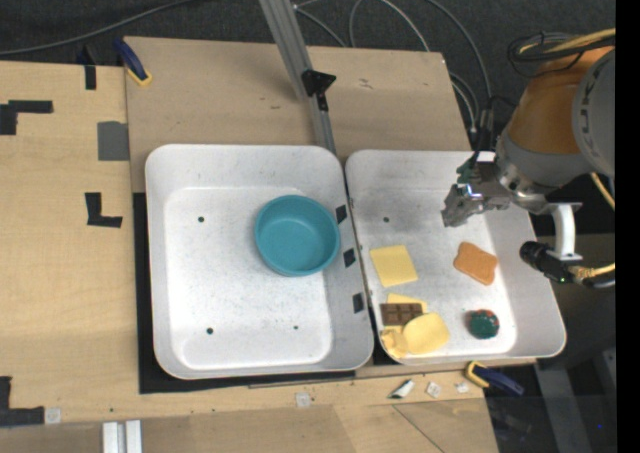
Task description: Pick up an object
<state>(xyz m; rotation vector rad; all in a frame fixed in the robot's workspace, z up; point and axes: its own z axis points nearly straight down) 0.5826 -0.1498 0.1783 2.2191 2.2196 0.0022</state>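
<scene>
Pincer (462, 207) of mine hangs over the right bin (400, 173), whether clenched or released I cannot tell, just above the orange block (475, 263); descending off-centre, I judge, could nudge that block toward the wall and leave me grasping nothing.

Single fixed camera, mounted above the bench (230, 81), looking down at a slant so that the bench's far edge lies toward the top of the view and its near edge toward the bottom. Coverage, from moderate height: both white bins whole, the left bin (175, 241) and the right bin (420, 176) side by side at centre, plus bare bench to the left and dark floor with cables beyond the far edge. The arm (560, 126) enters at the right edge, cut off above the wrist.
</scene>
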